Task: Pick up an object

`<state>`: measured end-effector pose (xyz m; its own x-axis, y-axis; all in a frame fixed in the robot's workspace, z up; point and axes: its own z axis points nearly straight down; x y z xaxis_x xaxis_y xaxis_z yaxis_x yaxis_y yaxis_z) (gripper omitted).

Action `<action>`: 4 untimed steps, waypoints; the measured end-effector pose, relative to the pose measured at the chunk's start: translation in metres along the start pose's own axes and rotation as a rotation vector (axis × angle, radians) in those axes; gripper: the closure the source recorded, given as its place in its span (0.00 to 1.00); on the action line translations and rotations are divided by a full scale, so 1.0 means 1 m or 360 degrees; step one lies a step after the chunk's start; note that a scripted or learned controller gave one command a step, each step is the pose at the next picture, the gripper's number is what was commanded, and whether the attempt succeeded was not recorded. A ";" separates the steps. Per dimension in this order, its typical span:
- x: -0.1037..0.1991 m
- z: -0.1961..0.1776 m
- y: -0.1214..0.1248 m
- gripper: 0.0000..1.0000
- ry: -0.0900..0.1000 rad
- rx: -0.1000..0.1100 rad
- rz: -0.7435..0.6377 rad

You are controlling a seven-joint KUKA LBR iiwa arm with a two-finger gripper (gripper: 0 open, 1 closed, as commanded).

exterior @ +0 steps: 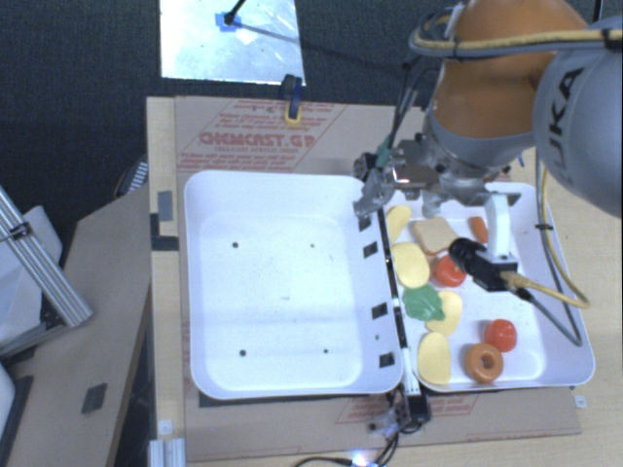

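Fingers [499,230] of the gripper [465,224] look like pale, straight prongs set apart, and nothing can be made out clamped between them; they hang low over the upper part of the right bin [569,353], under the arm's rounded orange band [506,17] and grey metal wrist. The objects to pick lie in that bin, right of centre in the frame, clustered along its left wall: smooth plastic toy foods. A tan bread slice [435,233] with squared edges sits just below the wrist, beside a small orange-red piece [477,229]. Glossy yellow ovals [411,264] run down the bin's left side, with a crinkled green leaf [421,303] among them and a round red tomato [450,270] just above it. Lower right lie another red round piece [500,334] and a brown ring-shaped doughnut [484,362]. The left bin [273,290] is a shallow white tray with rounded corners, resting on printed cardboard [258,136]. A shiny foil-like sheet [229,27] lies at upper left.
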<state>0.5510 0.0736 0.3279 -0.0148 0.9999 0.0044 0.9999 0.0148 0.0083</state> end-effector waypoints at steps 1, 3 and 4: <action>0.093 -0.008 -0.017 0.00 0.0000 0.0010 0.0001; 0.142 0.080 0.011 1.00 -0.0005 0.0011 0.0018; 0.139 0.010 0.068 1.00 -0.0003 -0.0005 0.0017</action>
<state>0.6166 0.2135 0.3190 -0.0040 1.0000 0.0027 0.9999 0.0039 0.0114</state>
